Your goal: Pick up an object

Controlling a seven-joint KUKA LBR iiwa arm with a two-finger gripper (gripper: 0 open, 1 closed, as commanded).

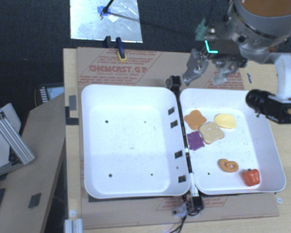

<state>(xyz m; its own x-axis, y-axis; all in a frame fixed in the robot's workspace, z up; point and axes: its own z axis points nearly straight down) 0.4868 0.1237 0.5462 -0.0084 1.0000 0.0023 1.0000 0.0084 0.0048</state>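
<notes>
The gripper (209, 72) hangs open and empty above the right bin's (269, 144) far edge. Six toy foods lie inside: orange bread (195, 119), yellow piece (225, 121), toast (212, 132), purple piece (195, 141), pretzel (228, 166), red pepper (250, 177).

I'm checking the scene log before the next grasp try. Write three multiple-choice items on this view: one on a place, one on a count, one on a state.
1. Which bin holds the toy foods?
A. The left bin
B. The right bin
C. Both bins

2. How many items lie in that bin?
A. Three
B. Six
C. Nine

3. What is between the fingers of the claw?
A. Nothing
B. The red pepper
C. The pretzel

Answers:
1 B, all the foods lie right of the middle divider.
2 B: orange piece, yellow piece, toast, purple piece, pretzel, red pepper.
3 A, the claw hangs above the bin's far rim with bare fingers apart.
</notes>
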